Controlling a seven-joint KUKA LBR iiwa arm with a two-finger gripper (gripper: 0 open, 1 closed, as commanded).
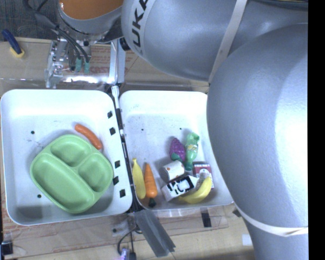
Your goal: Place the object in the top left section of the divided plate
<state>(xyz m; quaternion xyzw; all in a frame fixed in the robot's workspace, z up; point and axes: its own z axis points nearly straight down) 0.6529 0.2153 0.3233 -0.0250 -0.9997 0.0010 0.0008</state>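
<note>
The end effector (pixel 65 64) sits at the top of the frame, above the far rim of the left bin (pixel 16 118), below the arm's orange band. Its metal parts blur against the tabletop (pixel 151 69), so whether it is open or closed cannot be told, and nothing can be made out in its hold. The grey arm (pixel 249 91) fills the upper right and hides the right bin's (pixel 151 112) right side. In the left bin lies a green divided plate (pixel 70 172), with a small orange sausage (pixel 89 135) just beside its far edge, outside the compartments. In the right bin cluster a carrot (pixel 150 182), two bananas (pixel 197 193), purple grapes (pixel 177 149), a green bottle (pixel 191 148) and small cartons (pixel 177 186), labels unreadable.
</note>
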